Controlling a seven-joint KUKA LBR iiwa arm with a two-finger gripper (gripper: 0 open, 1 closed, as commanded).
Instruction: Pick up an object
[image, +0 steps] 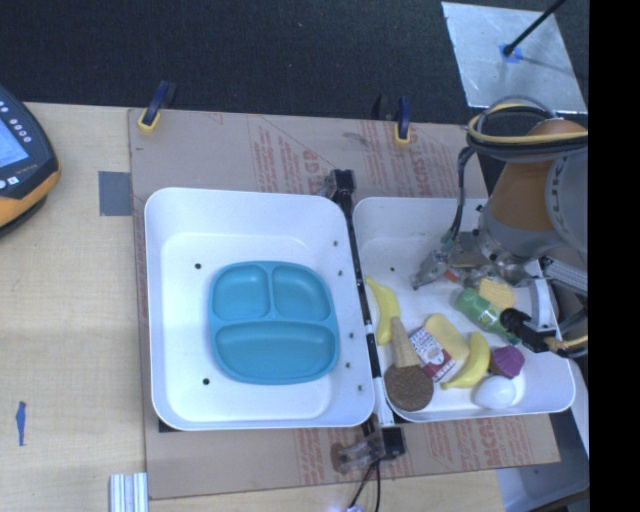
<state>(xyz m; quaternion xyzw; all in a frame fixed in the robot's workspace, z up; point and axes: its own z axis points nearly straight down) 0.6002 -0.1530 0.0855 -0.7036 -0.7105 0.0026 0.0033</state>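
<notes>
Wooden counter (70, 330) carries two white bins on cardboard. Nearest in the right bin (400, 215) lie a white egg (494, 392), a brown cone (405, 370), two bananas (470, 360) and a purple piece (507, 360); farther back a green bottle (480, 310). Above it the tool (440, 268) hangs, fingers spread, gripping nothing. Left bin (170, 300) holds a blue plate (273, 322).
</notes>
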